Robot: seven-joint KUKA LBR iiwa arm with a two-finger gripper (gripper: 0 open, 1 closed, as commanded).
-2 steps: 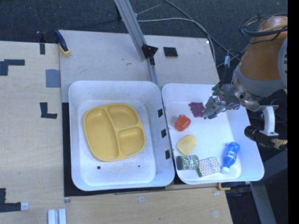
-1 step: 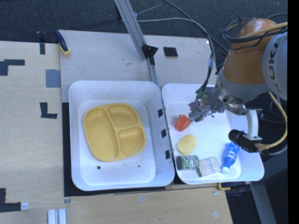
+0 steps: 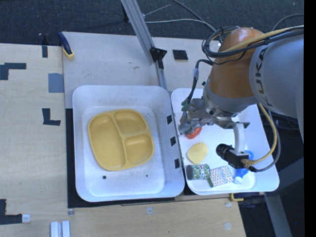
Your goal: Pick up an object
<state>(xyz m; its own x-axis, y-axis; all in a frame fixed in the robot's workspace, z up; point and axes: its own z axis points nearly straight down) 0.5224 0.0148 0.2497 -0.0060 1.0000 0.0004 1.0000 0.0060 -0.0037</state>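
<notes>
While the gripper (image 3: 189, 124) sits at a red object (image 3: 195, 131) in the right bin (image 3: 264, 179), its opening and hold cannot be judged.

Even overhead light brightening the left bin (image 3: 158, 172), soft highlight glinting on the orange band (image 3: 237, 73), upper frame lying dim, detail looking slightly soft

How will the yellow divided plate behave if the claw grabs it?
The yellow plate looks moulded, so probably stiff and light. It lies flat with three shallow wells: unlikely to roll, likely graspable only at its rim. Pushed, it may slide across the left bin.
</notes>
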